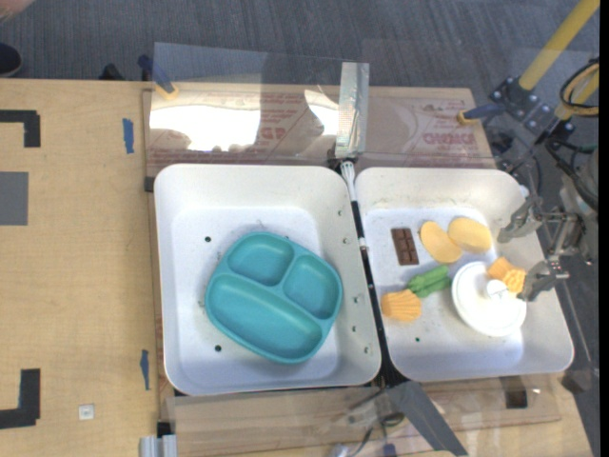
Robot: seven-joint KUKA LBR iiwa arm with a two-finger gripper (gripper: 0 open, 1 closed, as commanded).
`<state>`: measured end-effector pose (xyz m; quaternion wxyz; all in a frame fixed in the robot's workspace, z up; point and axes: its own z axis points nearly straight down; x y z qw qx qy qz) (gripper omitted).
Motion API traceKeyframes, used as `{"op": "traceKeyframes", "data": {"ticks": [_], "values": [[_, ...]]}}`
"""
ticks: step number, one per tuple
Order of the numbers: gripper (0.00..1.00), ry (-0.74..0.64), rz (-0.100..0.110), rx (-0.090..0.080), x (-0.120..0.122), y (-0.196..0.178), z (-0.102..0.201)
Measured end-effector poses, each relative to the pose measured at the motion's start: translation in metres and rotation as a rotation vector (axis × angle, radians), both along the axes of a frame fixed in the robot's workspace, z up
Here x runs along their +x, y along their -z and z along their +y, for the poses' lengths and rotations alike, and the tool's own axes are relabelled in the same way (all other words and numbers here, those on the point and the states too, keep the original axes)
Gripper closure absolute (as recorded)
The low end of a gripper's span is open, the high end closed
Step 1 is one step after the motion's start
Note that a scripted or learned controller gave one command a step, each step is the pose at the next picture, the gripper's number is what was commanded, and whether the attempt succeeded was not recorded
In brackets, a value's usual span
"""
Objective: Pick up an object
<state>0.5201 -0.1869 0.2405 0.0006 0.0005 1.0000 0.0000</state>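
Right bin [542,350] holds the candidates: brown chocolate-bar piece [405,246] on its left side, two yellow-orange chip-like pieces [453,237] toward the far middle, green bean-like toy [429,281] in the middle, orange ridged piece [402,305] near-left, white round dish [483,301] on the right with a small orange item [507,276] at its far-right rim. Left bin [181,208] carries a teal divided plate [274,296], three compartments, nothing in them.

Pincer [538,255] sits at the right bin's right wall, just beside the dish and the small orange item. Can't tell if it's spread or pressed together; metal parts blur together there. Nothing seen pinched.

Handling, judged: toys look like light hollow plastic, stiff, smooth, likely slippery. Small orange item is closest; take across its narrow width. Dish is wide and flat, only a rim pinch would work. Chocolate piece lies flat, hard to get under.

Writing: reddish print on the far cardboard [419,122] behind the bins, too faint and glared to read. No brands legible.
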Motion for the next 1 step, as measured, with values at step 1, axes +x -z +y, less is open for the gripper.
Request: {"op": "traceKeyframes", "data": {"ticks": [1], "values": [[0.0,0.048,0.011,0.005,0.0189,0.1387,0.0621]]}}
